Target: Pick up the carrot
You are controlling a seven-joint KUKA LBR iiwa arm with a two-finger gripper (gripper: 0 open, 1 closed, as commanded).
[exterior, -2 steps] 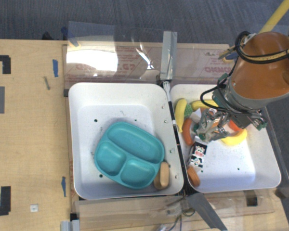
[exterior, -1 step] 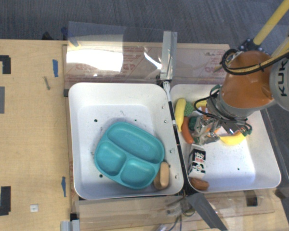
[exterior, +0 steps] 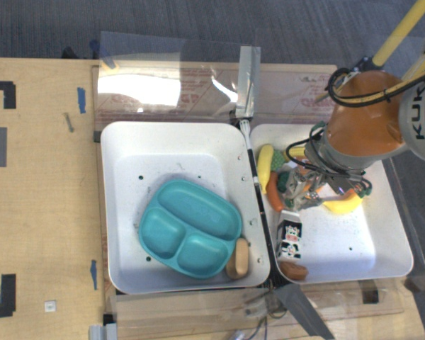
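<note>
End effector (exterior: 306, 190) hovering low in right bin (exterior: 382, 253), finger state impossible to tell. Carrot (exterior: 274, 195) lying by bin's left wall, just beside it. Pick not yet done; grasp and lift remaining.

Brightness: even, fairly bright overall.
Glare: a white sheen is seen on the clear panel (exterior: 138, 91) behind the bins.
Shadows: soft, faint.
Sharpness: slightly soft, grainy throughout.
</note>
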